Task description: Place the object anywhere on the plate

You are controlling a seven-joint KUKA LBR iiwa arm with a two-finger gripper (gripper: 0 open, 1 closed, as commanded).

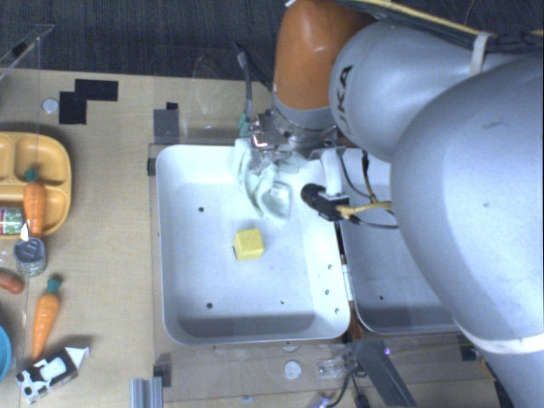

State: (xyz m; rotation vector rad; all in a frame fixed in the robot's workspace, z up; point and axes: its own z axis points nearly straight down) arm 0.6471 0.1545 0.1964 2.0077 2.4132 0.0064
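Toward the near-left of the gripper (270, 189), which hangs over the left bin (183, 228) with its grasp state impossible to tell, the small yellow block (249, 244) lies on the bin floor, close by but apart from it.

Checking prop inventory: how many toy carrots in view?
2. One carrot lies on the yellow tray at left; another carrot lies on the bench below it. Others may be hidden.
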